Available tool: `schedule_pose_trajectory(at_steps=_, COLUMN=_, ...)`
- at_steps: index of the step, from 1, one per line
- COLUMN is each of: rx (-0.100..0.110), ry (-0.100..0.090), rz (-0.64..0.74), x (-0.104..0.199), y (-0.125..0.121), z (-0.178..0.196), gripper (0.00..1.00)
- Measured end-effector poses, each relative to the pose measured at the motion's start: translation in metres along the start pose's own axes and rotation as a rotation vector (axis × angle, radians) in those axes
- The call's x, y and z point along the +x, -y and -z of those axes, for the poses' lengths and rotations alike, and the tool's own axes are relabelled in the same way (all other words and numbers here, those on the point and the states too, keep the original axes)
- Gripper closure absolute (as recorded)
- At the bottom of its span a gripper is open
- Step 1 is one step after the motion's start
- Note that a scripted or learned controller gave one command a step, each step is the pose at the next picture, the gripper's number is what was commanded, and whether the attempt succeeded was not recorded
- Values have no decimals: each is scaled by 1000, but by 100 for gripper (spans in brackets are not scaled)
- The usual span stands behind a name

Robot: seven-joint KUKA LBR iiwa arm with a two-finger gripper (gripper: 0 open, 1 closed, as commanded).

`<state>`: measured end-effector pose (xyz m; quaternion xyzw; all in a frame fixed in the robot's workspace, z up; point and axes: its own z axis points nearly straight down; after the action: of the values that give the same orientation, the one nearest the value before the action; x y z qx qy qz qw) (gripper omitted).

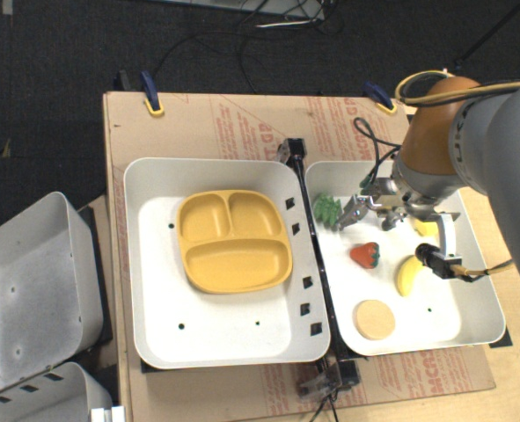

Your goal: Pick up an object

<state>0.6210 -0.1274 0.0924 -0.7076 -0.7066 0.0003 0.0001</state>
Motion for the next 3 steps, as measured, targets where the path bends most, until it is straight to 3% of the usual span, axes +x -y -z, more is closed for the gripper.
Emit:
schedule_pose_trajectory(at_steps=1, rx=-2, ry=0, rz=0, x=0, y=-1, z=11, gripper=100)
schedule_pose_trajectory(at_steps=3, rx=-6, ry=1, rz=0, x=-11, y=8, z=111, gripper=100)
